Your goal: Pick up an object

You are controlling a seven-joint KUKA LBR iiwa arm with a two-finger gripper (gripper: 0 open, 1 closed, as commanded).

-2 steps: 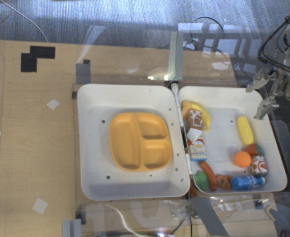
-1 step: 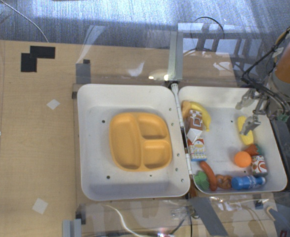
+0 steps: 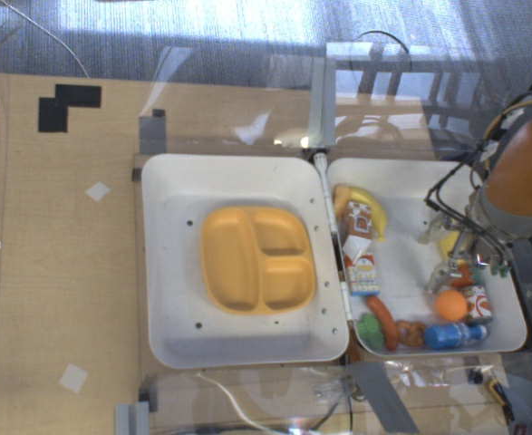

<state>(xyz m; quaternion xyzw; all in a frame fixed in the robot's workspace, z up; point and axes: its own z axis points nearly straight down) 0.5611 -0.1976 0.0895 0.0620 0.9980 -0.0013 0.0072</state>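
Orange ball [image 3: 450, 305], white bin [image 3: 401, 184], wooden bench [image 3: 57, 270]

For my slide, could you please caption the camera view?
Gripper above right bin of toy food; yellow tray in left bin.

the arm [image 3: 519, 166] is cut off at the right edge, hiding part of the right bin [image 3: 401, 175].

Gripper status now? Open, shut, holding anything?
Gripper: cannot be told; it hangs low in the right bin, just above the orange ball.
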